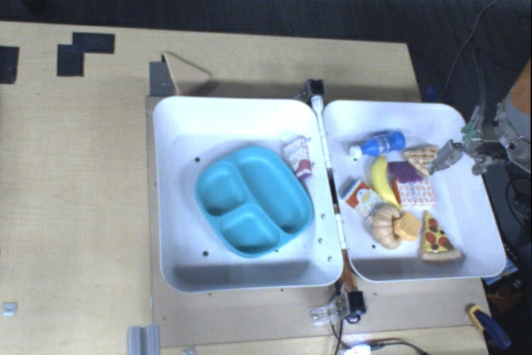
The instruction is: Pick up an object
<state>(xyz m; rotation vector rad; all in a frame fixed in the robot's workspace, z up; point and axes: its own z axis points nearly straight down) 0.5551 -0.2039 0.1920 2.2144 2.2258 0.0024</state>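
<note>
The claw (465,147) hangs over the right bin's (490,220) right rim, facing the waffle (421,157). Whether it is clenched or released, I cannot tell.

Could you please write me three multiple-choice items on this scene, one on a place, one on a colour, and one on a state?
1. Where does the divided tray lie?
A. in the left bin
B. in the right bin
C. on the bench outside the bins

2. What colour is the bottle in the right bin?
A. green with a black cap
B. blue with a white cap
C. red with a yellow cap

3. How does the pincer stand?
A. over the tray in the left bin
B. beyond the bench, above the dark floor
C. over the right bin's right part, near the waffle piece

Answers: 1 A, the blue tray fills the left bin. 2 B, its body is blue and its cap white. 3 C, the arm reaches in from the right and ends near the waffle piece.
</note>
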